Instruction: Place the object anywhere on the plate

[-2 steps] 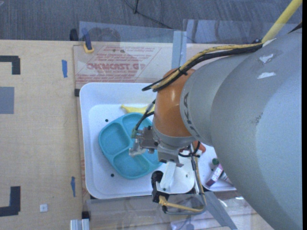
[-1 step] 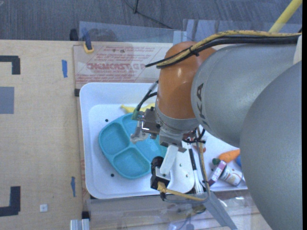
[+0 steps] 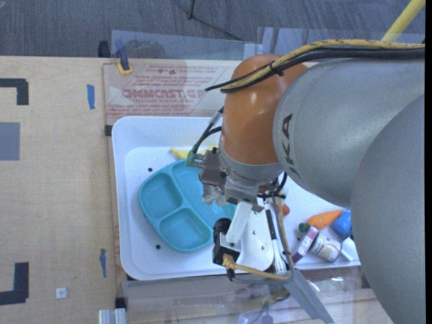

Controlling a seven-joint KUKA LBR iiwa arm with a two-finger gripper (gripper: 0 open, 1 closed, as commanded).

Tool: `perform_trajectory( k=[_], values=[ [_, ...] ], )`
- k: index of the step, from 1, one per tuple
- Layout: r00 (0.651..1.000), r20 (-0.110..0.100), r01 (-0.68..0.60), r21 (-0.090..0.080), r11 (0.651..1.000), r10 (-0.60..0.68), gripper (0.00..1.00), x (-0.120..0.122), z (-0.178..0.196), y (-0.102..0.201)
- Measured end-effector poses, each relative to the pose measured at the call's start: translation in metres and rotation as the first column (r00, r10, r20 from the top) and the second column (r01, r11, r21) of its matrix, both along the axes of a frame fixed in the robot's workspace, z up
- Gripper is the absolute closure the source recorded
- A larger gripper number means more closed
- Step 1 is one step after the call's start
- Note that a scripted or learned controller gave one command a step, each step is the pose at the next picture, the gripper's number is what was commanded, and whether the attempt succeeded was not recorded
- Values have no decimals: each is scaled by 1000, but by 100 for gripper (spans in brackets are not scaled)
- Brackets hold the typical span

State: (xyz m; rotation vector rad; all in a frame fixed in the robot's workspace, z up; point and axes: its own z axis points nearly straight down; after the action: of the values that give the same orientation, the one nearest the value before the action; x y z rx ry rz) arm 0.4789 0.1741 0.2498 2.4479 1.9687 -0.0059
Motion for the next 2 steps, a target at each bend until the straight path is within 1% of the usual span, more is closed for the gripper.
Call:
perform_trajectory(
  k=[1, 2],
  values=[
    [998, 4, -57, 1, 998, 57, 100, 45, -20, 0],
    [994, 0, -112, 2, 994, 112, 100, 41, -40, 52]
  ],
)
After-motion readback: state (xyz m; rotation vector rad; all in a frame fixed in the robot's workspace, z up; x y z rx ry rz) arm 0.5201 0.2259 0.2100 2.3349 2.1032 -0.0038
